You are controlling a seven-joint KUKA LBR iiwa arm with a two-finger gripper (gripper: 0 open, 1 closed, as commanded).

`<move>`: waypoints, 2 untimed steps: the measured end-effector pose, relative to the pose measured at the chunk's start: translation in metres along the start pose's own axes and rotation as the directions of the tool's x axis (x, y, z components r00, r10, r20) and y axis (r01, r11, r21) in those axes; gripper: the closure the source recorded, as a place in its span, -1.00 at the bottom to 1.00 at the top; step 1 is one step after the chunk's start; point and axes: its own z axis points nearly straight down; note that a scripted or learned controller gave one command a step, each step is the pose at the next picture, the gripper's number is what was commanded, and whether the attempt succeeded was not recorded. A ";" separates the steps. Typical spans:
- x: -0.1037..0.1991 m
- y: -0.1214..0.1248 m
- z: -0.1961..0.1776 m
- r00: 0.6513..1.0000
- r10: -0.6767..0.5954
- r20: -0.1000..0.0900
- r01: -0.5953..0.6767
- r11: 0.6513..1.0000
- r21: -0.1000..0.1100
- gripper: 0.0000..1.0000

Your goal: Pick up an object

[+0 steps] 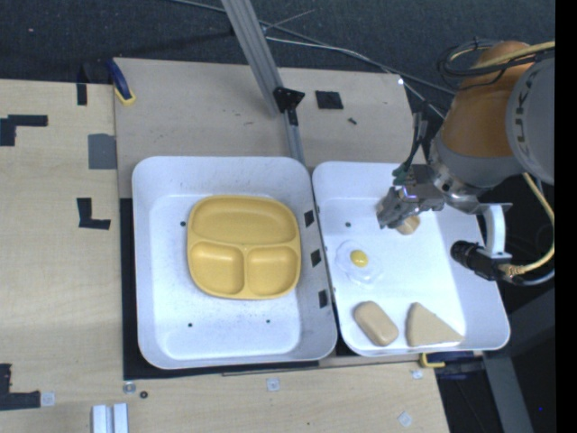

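My gripper (398, 211) hangs over the upper part of the right bin (469, 282), reaching in from the right. A small tan object (408, 226) peeks out just below the gripper, mostly hidden by it, and I cannot see whether it is held. A fried-egg toy (359, 262), white with a yellow yolk, lies in the middle of the bin, below and left of the gripper. A tan bread roll (374, 323) and a tan wedge (433, 326) lie along the bin's front edge.
A yellow divided plate (243, 245) sits in the left bin (158, 269). A metal pole (257, 39) slants down to the wall between the bins. Black and yellow cables (505, 264) hang beside the right bin's right rim.
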 end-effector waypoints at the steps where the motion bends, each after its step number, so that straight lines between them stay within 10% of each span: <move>1: 0.057 0.018 0.002 1.000 -0.002 -0.001 0.002 1.000 -0.001 1.00; 2: 0.104 0.028 -0.004 1.000 -0.001 -0.001 0.001 1.000 -0.001 1.00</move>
